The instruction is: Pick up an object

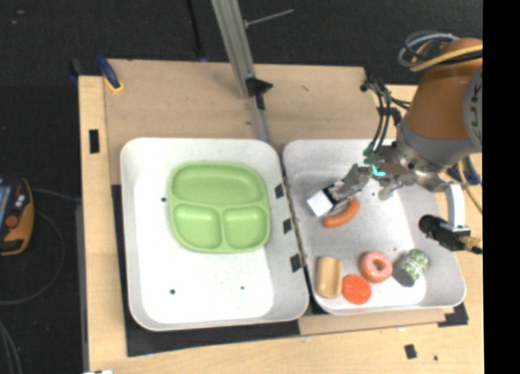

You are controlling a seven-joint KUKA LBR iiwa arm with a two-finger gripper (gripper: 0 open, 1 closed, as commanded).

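Note:
My gripper (345,193) hangs low over the upper middle of the right bin (422,299), reaching in from the right. An orange sausage (342,214) lies slanted just below its tip, very close or touching; I cannot tell which. A small white block (318,202) with a dark edge sits directly left of the tip. Along the bin's front lie a tan bread roll (328,276), a red tomato (356,289), a pink donut (375,265) and a green-and-grey lump (412,267).
The left bin (146,283) holds a green divided plate (219,206) in its upper half. A grey metal post (236,35) rises behind the bins and slants down toward their shared wall. The wooden bench (179,96) frames both bins.

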